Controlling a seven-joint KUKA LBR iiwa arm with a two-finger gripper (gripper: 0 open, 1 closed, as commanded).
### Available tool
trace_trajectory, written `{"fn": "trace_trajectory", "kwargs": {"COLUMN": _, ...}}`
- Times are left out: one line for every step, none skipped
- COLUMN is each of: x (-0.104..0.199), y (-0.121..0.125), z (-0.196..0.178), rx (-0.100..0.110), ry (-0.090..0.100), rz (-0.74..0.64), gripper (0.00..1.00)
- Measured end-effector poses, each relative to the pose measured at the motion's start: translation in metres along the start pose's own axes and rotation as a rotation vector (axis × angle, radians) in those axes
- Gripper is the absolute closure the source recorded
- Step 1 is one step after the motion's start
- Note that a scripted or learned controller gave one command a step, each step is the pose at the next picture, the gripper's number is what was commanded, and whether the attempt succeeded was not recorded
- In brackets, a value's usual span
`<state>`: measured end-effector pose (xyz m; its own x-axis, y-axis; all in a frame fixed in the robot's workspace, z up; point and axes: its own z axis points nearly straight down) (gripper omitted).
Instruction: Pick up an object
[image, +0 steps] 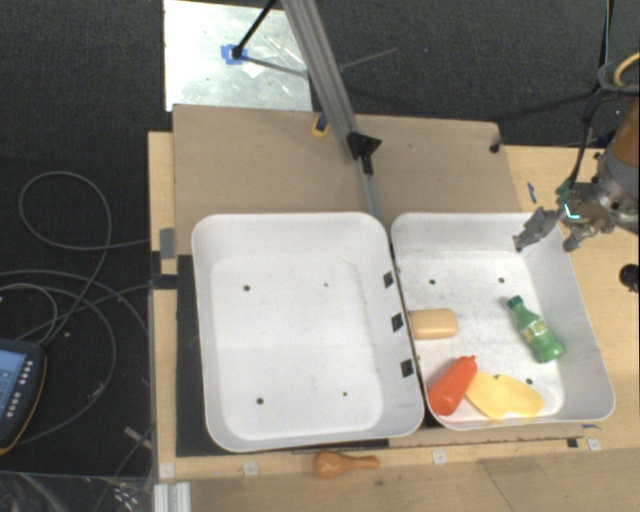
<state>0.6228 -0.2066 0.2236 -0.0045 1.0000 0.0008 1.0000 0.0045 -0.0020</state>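
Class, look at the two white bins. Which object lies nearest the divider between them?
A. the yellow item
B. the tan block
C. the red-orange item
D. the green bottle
B. The tan block sits in the right bin close beside the divider, while the green bottle, yellow item and red-orange item lie farther from it.

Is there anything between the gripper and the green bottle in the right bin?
Nothing visible. The gripper is over the right bin's far right corner, and only bare bin floor lies between it and the green bottle. The tan block, red object and yellow object lie off that line.
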Motion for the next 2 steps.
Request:
{"fn": "trace_trajectory", "kwargs": {"x": 0.0, "y": 0.001, "z": -0.002, "rx": -0.003, "ry": -0.002, "rz": -0.002, "gripper": 0.0}}
{"fn": "trace_trajectory", "kwargs": {"x": 0.002, "y": 0.001, "z": 0.039, "rx": -0.001, "ry": -0.001, "rz": 0.0, "gripper": 0.0}}
